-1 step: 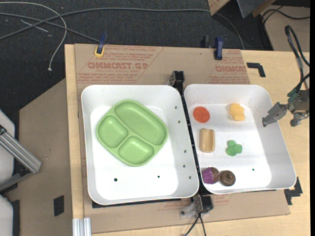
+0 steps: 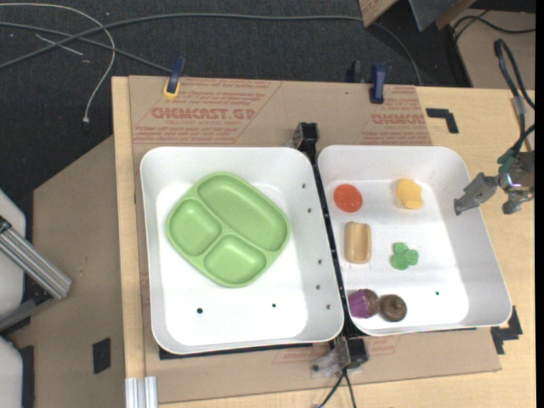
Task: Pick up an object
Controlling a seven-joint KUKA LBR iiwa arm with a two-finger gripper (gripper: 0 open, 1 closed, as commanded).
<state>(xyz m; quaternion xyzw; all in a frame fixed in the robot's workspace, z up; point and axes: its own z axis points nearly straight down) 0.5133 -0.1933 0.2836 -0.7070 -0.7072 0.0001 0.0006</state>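
Hand point(image 2: 473, 195) at right bin point(image 2: 476, 253) rim, grip state unclear to us | nothing held | we advised centring over yellow block point(image 2: 410, 193) before descending.

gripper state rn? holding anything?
Gripper: cannot be told; at the right bin's right edge, nothing visibly held.

Green divided plate point(image 2: 227, 229) lies in left bin point(image 2: 161, 296).

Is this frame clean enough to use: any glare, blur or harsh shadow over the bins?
Camera view: lighting even; the right bin and left bin read bright white without blown-out glare; the green plate and orange ball are sharp, shadows soft; the gripper at the right edge looks slightly blurred.
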